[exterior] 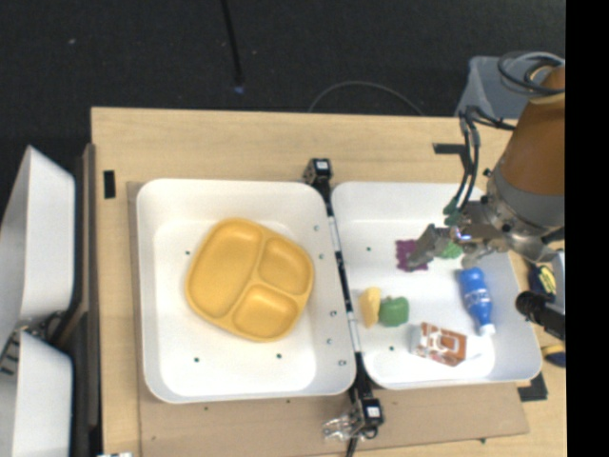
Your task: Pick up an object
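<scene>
My gripper (444, 241) hangs low over the upper middle of the right bin (381, 203), below the orange-banded wrist. Its tip is right beside a small purple object (411, 253), and a bit of green (451, 251) shows under it. Whether it touches either one I cannot tell. A blue bottle (476, 299) lies just below and right of the gripper. Further down sit a yellow piece (370, 306), a green piece (394, 310) next to it, and a brown and white packet (442, 344).
The left bin (162, 350) holds a yellow divided plate (249, 278) in its middle. A black clip (318, 170) sits at the top of the divider between the bins. Black cables hang by the arm on the right.
</scene>
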Robot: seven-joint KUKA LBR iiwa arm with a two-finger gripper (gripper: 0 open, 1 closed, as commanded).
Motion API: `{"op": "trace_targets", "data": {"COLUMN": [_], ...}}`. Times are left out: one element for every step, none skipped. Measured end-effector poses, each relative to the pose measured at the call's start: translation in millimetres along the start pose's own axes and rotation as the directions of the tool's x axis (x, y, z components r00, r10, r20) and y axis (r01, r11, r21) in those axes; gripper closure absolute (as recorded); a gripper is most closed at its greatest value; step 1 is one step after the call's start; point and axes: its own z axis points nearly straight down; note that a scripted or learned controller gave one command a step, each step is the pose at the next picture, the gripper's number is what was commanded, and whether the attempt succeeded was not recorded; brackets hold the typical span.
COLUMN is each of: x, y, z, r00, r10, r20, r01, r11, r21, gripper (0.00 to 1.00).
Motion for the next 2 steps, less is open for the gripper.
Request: {"op": "trace_targets", "data": {"x": [0, -6], "y": [2, 10], "z": [-5, 44], "r00": [1.000, 1.000], "r10": [-0.002, 0.001], "r20": [0.001, 0.002], "r01": [0.003, -0.001], "r11": [1.000, 1.000], "r21": [-0.011, -0.005], "gripper": [0.00, 0.00]}}
